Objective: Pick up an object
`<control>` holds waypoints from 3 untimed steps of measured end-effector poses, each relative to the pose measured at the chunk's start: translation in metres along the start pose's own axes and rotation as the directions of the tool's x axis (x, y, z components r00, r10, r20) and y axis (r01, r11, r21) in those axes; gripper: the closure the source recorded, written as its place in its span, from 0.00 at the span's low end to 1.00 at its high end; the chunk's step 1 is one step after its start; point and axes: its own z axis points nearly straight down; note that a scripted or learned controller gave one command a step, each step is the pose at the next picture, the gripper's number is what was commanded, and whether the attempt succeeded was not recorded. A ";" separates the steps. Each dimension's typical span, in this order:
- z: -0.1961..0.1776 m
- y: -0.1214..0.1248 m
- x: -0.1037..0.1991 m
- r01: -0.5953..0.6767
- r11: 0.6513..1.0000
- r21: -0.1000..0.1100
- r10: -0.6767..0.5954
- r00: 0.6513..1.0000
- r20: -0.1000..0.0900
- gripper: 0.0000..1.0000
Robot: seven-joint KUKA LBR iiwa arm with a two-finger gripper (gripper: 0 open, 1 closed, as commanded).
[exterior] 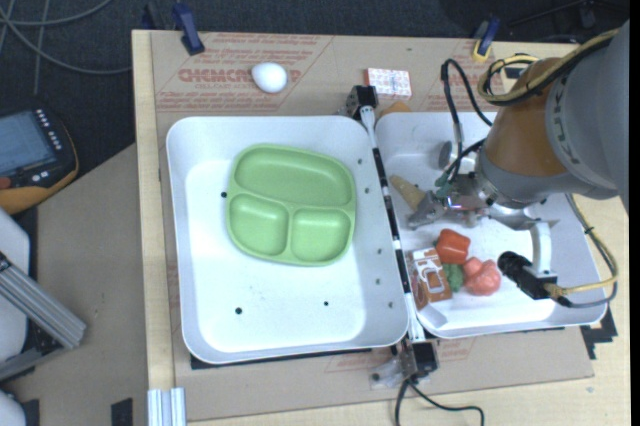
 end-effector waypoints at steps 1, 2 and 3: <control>0.000 -0.017 -0.005 -0.001 1.000 0.003 0.001 1.000 -0.002 0.00; 0.000 0.015 -0.007 0.000 1.000 0.000 0.000 1.000 0.000 0.00; 0.000 -0.041 -0.008 -0.001 1.000 0.001 0.001 1.000 0.000 0.00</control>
